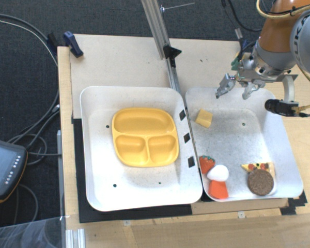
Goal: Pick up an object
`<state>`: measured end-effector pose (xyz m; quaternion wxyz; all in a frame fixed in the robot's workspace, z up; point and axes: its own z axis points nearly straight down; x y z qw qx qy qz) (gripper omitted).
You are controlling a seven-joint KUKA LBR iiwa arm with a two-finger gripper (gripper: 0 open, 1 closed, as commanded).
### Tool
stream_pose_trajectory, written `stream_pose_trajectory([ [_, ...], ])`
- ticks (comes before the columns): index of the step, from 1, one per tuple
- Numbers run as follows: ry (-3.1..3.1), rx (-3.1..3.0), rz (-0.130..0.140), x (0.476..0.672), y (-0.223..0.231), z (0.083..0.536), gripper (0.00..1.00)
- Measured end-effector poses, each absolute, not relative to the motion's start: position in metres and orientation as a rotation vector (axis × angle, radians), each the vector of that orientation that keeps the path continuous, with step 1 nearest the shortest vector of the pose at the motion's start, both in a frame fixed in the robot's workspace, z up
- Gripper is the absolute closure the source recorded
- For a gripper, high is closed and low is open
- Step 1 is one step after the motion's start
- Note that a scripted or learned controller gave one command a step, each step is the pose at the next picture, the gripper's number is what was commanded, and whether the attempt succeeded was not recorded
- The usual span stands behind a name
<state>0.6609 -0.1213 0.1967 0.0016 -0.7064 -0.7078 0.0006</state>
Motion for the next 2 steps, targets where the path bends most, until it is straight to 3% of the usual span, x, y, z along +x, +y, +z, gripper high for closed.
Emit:
stream_pose_trajectory([
  [1, -2.221, -2.217, 0.003, 0.661, -0.121, 0.197, 0.0],
  [2, -2.219, -2.215, 0.007, 0.662, -0.111, 0.142, 0.0],
])
